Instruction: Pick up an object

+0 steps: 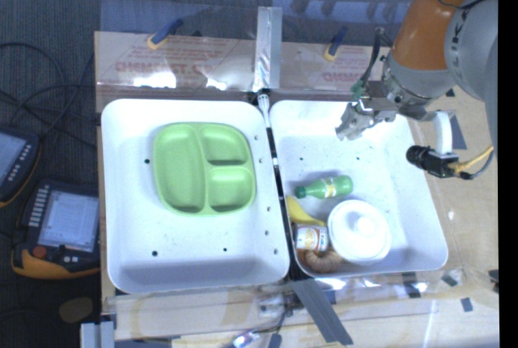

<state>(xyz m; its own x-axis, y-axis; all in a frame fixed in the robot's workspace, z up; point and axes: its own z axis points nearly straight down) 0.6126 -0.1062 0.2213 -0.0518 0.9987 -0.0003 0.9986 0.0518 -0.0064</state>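
My gripper hangs over the back of the right bin, near its far wall, with nothing visible between its fingers. A green bottle lies on its side in the middle of that bin, well in front of the gripper. Beside it toward the front sit a white bowl, a yellow banana-like piece, a small can and a brown item.
The left bin holds a green divided plate. A metal divider post rises between the bins at the back. Clear panels with clips stand behind both bins. Electronics and cables lie on the floor at left.
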